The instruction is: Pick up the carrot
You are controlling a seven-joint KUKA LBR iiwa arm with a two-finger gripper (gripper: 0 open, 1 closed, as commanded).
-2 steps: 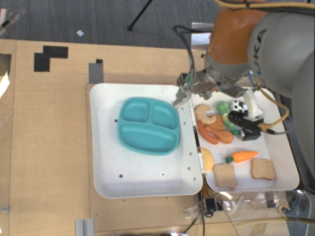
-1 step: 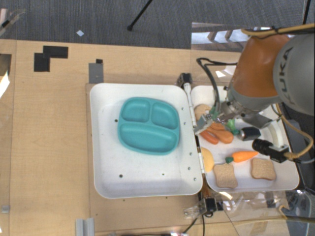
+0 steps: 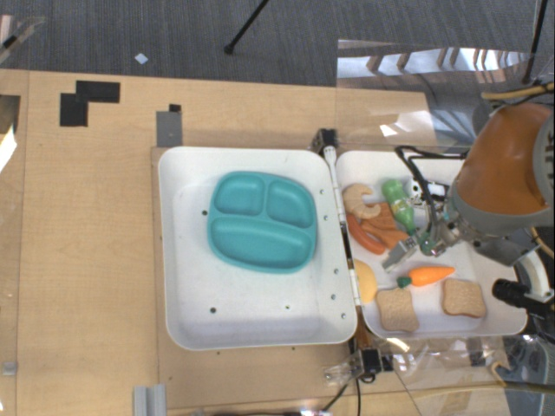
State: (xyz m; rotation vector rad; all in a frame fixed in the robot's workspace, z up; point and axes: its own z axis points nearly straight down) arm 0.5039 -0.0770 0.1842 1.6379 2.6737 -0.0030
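— Wooden bench (image 3: 87, 258), grey carpet (image 3: 173, 16) beyond; contents beside the teal tray (image 3: 260, 222)?
— Right of it: carrot (image 3: 427, 276), two bread slices (image 3: 397, 308), sausages (image 3: 373, 232). Gripper (image 3: 418, 248) just above carrot, fingers apart, holding nothing.

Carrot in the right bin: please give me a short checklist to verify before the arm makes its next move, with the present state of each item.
1. Carrot visible and uncovered: ok.
2. Carrot lies free, apart from the bread slices: ok, small gap.
3. Tool positioned over the carrot: not ok, it sits just above-left of it.
4. Tool open for the grasp: cannot tell.
5. Nothing held in the tool already: cannot tell.
6. Right bin wall away from the carrot: ok.
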